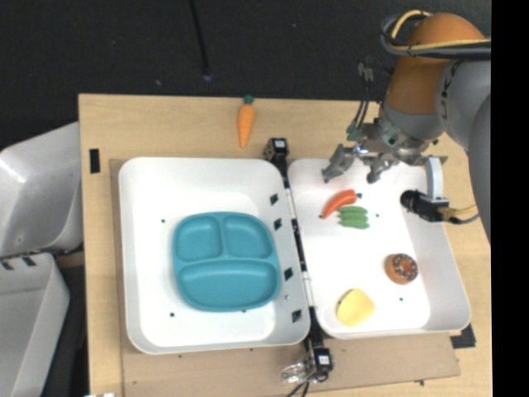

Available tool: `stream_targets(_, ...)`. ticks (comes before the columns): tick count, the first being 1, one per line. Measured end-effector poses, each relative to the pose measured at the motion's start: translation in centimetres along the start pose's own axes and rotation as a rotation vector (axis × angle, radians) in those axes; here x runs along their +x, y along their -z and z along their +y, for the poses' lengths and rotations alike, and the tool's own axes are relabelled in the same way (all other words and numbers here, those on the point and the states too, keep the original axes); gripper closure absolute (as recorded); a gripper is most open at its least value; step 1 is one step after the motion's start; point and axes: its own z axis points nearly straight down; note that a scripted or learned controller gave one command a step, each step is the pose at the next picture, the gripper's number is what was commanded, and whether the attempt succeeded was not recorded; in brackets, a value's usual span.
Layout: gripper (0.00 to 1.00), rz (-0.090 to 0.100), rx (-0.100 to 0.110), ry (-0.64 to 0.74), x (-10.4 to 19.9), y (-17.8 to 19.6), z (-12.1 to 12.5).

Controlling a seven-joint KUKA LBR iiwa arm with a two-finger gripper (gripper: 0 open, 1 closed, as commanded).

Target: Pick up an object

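Gripper over the right bin, fingers spread apart, holding nothing.
Red pepper, green vegetable, donut, lemon inside; blue plate in the left bin.

A small red-orange chilli-shaped toy lies tilted in the right bin, touching a green pea-pod toy; nearer lie a brown doughnut (sprinkled) and a yellow lemon-like lump.

Light wooden bench sits on a dark, near-black floor. A thin dark cable runs across the floor at far left. White boxy furniture stands at the left edge. Lighting even, soft.
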Motion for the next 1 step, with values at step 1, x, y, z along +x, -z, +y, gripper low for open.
stream_targets(1, 0.00, 0.001, 0.001, -0.002, 0.51, -6.06, -0.44)
